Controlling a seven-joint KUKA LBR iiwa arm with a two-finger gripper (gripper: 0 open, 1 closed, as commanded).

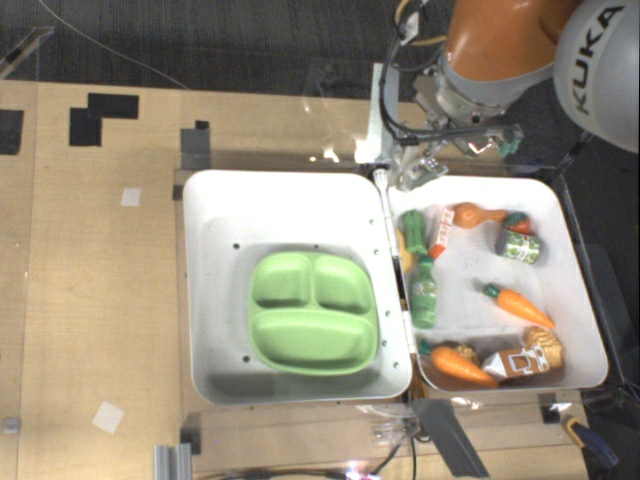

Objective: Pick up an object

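Arm wrist poised at twelve o'clock over the right bin (580, 298); the gripper (420, 168) hung near the bin's back-left corner, its grip state undeterminable. Candidate green bottle (423, 293) lay at the bin's nine o'clock; a centred, vertical descent would likely suit.
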